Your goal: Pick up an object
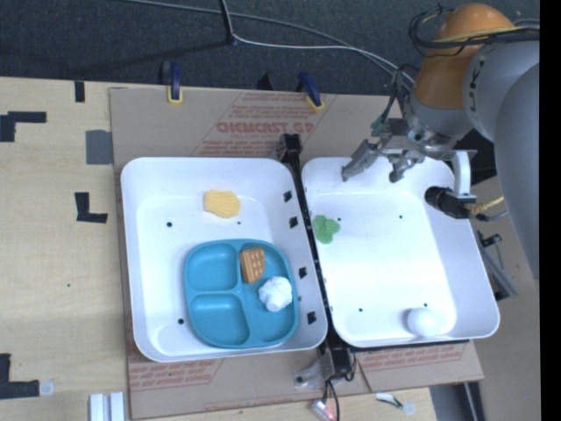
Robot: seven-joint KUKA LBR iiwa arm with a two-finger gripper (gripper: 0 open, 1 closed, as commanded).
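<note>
My gripper (377, 170) hangs over the back edge of the right bin (456, 261), its two grey fingers spread apart with nothing between them. A small green object (326, 229) lies at the right bin's left wall, below and left of the gripper. A white ball (427, 321) rests near that bin's front right corner. In the left bin (140, 235), a yellow piece (222, 203) lies on the floor behind a blue divided plate (210, 314). The plate holds a tan waffle-like piece (252, 264) and a white lump (275, 294).
A black clip row (302, 226) runs down the seam where the two bins meet. Both bins rest on a cardboard sheet (254, 121) held by blue clamps at the back. A cable (263, 33) arcs over the dark area behind the bench.
</note>
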